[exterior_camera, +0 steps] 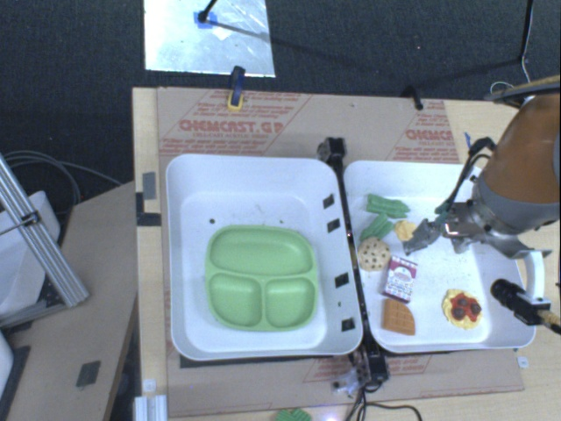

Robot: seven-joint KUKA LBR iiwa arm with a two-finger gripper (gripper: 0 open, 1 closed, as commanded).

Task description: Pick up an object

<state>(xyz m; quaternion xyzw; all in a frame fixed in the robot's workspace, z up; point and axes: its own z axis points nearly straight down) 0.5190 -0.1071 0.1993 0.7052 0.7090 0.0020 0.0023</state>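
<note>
Small yellow toy food piece (405, 230) lies in the right white bin (504, 331), beside the green bean-shaped toys (386, 205).
Gripper (424, 236) hovers just right of it; whether its jaws are open, I cannot tell.

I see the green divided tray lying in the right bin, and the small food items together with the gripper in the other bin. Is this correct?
Not quite. The camera view shows the green divided tray lying in the left bin, not the right one. The rest holds: the small food items, such as the cookie and the small pizza, are in the other bin, and the gripper is there too.
</note>
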